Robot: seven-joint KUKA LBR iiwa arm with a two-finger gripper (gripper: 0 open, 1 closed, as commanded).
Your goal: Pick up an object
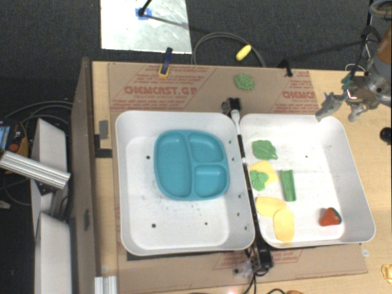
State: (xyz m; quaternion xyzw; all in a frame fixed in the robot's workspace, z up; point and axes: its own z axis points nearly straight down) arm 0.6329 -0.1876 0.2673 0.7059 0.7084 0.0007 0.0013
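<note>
Camera view: gripper (342,106) hangs at the right edge with fingers spread and nothing between them, above the right bin's (352,164) upper corner; strawberry (330,217) lies lower right.

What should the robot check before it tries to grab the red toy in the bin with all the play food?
1. Red toy lies free, apart from the other toys, near the right bin's front right corner: ok.
2. Nothing lies on top of it: ok.
3. Gripper is above the red toy: not ok; it hangs over the bin's far right corner.
4. Gripper carries nothing between its fingers: ok, they look spread and bare.
5. Room for fingers beside the toy: cannot tell; the bin's right wall is close.
6. Green stick and yellow pieces stay out of the way: ok, they lie further left.
</note>
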